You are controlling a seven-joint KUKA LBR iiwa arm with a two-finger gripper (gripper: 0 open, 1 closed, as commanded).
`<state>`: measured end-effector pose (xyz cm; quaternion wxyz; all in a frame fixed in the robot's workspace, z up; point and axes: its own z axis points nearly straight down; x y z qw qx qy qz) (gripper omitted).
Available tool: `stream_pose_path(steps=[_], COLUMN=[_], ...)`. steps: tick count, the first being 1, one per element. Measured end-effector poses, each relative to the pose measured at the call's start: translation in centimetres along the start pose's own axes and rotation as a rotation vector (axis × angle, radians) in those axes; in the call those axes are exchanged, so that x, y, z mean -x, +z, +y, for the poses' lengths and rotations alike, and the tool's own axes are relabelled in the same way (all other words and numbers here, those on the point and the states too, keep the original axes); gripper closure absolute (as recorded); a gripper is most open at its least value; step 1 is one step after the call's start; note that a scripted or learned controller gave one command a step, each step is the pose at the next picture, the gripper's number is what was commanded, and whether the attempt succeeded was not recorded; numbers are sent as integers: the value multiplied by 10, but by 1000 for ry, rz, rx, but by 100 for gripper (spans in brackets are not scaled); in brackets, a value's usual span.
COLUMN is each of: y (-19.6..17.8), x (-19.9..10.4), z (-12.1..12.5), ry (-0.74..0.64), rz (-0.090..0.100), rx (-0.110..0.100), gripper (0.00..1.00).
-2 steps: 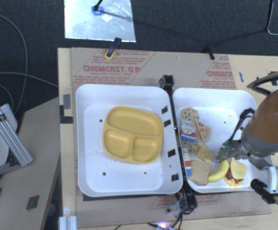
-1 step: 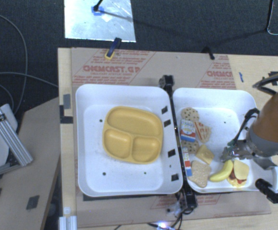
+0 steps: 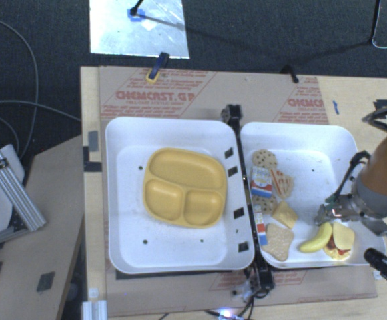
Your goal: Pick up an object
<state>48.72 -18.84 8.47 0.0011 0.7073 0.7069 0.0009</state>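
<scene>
Near the right bin's (image 3: pixel 343 139) front right corner, you see the gripper (image 3: pixel 331 212) above the banana (image 3: pixel 316 239); jaw state cannot be determined.

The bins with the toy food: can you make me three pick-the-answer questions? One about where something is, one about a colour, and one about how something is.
1. Where is the banana?
A. right bin
B. left bin
C. on the floor

2. What colour is the divided plate?
A. blue
B. yellow
C. red

3. How is the plate sitting?
A. upside down
B. on its edge
C. flat, hollows facing up

Answers: 1 A, it lies near the right bin's front edge, beside the sandwich. 2 B, the whole plate is yellow. 3 C, its three compartments show from above.
</scene>
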Motion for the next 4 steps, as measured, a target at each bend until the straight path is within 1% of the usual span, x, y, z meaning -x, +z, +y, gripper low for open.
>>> stream_pose_path(steps=[1, 2, 3, 4], y=[-79, -11, -79, -4], x=[20, -61, 11, -13], z=[1, 42, 27, -1], ry=[0, -12, 2, -2], rz=[-3, 4, -4, 2], rx=[4, -3, 3, -2], gripper=[0, 0, 0, 0])
